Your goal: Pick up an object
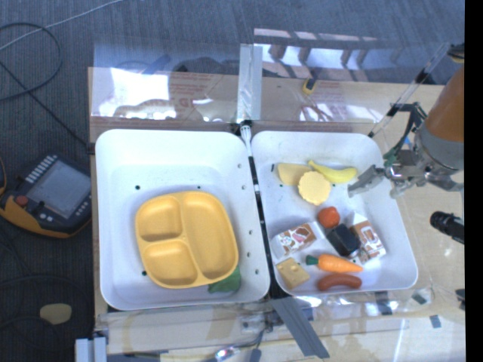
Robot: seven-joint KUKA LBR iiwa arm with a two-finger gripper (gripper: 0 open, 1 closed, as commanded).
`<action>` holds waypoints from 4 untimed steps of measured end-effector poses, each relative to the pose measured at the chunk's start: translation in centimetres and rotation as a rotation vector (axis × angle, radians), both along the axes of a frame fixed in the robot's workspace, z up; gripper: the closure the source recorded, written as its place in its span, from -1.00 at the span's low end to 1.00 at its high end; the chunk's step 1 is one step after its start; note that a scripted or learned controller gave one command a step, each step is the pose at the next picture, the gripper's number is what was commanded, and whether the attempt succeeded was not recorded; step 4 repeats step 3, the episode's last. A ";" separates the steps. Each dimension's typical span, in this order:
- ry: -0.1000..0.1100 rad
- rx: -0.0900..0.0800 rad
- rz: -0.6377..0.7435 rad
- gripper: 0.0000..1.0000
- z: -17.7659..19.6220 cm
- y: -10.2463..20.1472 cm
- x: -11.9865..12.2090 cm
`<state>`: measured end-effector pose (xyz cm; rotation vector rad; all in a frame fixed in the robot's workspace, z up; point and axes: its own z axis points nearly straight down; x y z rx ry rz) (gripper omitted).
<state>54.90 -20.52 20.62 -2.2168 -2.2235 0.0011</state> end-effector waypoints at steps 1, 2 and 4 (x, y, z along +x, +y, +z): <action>-0.006 0.006 0.002 -1.00 -11.0 -0.4 -3.3; -0.006 0.002 -0.001 1.00 -10.0 -0.7 -3.3; 0.000 -0.003 0.015 1.00 4.9 5.1 1.2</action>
